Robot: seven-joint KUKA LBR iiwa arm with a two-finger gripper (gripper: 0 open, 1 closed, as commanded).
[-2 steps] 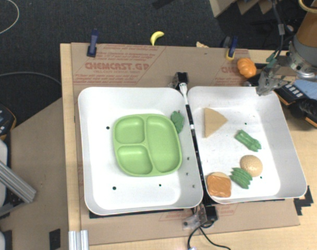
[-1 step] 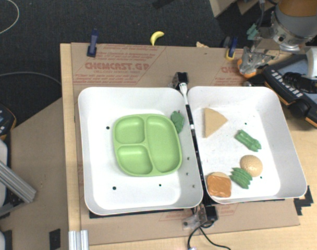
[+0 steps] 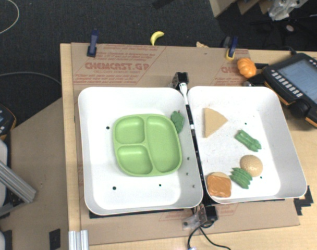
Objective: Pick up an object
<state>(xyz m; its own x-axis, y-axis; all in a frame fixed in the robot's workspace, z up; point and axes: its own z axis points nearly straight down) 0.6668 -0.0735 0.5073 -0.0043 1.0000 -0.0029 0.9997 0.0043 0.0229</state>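
Although the gripper (image 3: 282,4) appears at the upper right edge, well apart from both bins, it is too blurred there, and we cannot tell whether it is open or closed. It holds nothing that we can make out.

We record two shallow white plastic bins side by side on the table (image 3: 70,139), which is covered by a brown board with red lettering. The left bin (image 3: 96,191) contains a pale green plastic plate with three compartments (image 3: 147,145), lying flat. A small dark green leafy toy piece (image 3: 177,120) rests against the plate's far right corner, close to the wall shared with the other bin.

The right bin (image 3: 273,113) contains five loose objects:
- A tan triangular wedge (image 3: 213,121) lies in the far left part.
- A green pod-shaped piece (image 3: 247,140) lies near the middle.
- A round beige ball (image 3: 251,165) lies nearer to us.
- A second green piece (image 3: 241,177) is just beside the ball.
- An orange-brown squarish block (image 3: 219,185) sits in the near left corner.

Outside the bins, a small orange round object (image 3: 246,66) rests on the table's far right part, next to a black handheld control unit (image 3: 296,79). Two blue clamps (image 3: 92,43) grip the far edge, and a yellow curved item (image 3: 157,37) lies just beyond it.
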